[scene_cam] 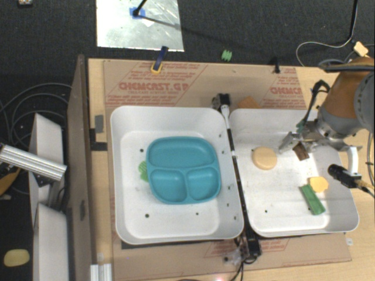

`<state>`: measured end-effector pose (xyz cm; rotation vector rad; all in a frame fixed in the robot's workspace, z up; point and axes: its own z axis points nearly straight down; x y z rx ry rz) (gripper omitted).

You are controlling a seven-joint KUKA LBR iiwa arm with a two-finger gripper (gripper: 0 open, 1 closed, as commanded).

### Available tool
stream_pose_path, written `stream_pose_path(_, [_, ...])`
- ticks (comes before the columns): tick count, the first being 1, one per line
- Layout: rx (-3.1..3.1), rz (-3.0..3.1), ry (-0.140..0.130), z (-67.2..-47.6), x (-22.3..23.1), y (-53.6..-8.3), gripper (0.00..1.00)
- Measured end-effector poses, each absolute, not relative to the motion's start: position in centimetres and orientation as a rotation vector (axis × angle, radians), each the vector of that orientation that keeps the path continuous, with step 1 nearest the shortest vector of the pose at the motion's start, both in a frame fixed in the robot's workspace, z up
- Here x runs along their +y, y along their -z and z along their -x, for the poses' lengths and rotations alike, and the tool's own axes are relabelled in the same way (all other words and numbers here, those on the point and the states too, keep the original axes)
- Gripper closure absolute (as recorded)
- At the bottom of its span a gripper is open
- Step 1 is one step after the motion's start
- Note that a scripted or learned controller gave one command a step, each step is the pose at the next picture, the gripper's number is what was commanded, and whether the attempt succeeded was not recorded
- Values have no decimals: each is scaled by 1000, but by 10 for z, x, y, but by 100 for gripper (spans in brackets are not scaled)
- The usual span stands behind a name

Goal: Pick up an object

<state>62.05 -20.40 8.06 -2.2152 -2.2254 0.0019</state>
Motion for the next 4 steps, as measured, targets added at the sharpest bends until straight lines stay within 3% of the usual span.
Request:
stream_pose_path(1, [-2235, 2220, 8, -672, -206, -107, 0])
stream_pose_path(2, [-2223, 2220, -2, -641, -206, -90, 0])
stream_pose_path(3, [-2230, 2221, 5, -644, -207, -103, 100])
stream_pose_path(4, [-2231, 2220, 3, -643, -207, -103, 0])
